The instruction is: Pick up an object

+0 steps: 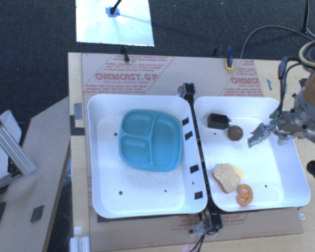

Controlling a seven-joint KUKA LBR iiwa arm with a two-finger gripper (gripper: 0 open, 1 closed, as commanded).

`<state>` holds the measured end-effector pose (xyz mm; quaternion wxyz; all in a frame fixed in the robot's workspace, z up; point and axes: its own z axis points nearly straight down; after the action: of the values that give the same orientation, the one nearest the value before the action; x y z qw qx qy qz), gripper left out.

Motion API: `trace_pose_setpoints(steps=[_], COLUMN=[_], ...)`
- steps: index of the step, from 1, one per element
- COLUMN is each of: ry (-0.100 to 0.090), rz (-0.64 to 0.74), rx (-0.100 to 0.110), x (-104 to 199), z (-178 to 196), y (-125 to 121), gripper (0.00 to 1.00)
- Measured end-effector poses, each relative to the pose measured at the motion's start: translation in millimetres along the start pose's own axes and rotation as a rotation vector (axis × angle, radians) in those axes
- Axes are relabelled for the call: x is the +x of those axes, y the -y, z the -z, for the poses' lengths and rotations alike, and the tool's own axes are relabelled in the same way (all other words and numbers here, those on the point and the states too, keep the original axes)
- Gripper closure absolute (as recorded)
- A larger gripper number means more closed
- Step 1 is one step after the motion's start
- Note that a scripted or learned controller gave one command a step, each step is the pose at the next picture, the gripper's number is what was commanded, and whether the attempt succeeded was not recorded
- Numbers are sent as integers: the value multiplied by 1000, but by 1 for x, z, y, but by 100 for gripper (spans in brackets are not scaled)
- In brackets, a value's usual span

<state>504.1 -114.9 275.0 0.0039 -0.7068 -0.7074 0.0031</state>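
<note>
Dark carpet is seen around a pale bench [52,140], on which a brown board printed with red lettering [126,77] is laid; a white square sheet [113,14] is placed on the floor beyond it, at the top of the view. Two shallow white bins are set side by side on the board; the left bin [102,193] is occupied by a blue divided plate [149,140], lying flat near its middle; the right bin [289,188] is joined to it along a black seam dotted with dark clips.

Four small things are found in the right bin: a black block [218,121] near the far wall; a brown ball [235,133] just beside it, toward the near side; a slice of toast [227,177] lower down, with a yellowish piece showing at its upper right edge; an orange pretzel [244,194] just beside the toast, nearest the front wall.

The arm [310,88] is brought in from the right edge, above the right bin's far right part; the gripper [260,134] is held low, just to the right of the brown ball; its fingers are seen slightly parted, and nothing is held between them; whether the ball is touched cannot be told.
</note>
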Motion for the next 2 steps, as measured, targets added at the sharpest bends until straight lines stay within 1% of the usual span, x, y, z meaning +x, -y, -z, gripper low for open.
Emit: trace_pose_setpoints(steps=[1,2], ry=[2,0], rz=[3,1], rx=[-12,-8], x=[0,5], z=[6,-55], y=[-2,-6], gripper=[0,0])
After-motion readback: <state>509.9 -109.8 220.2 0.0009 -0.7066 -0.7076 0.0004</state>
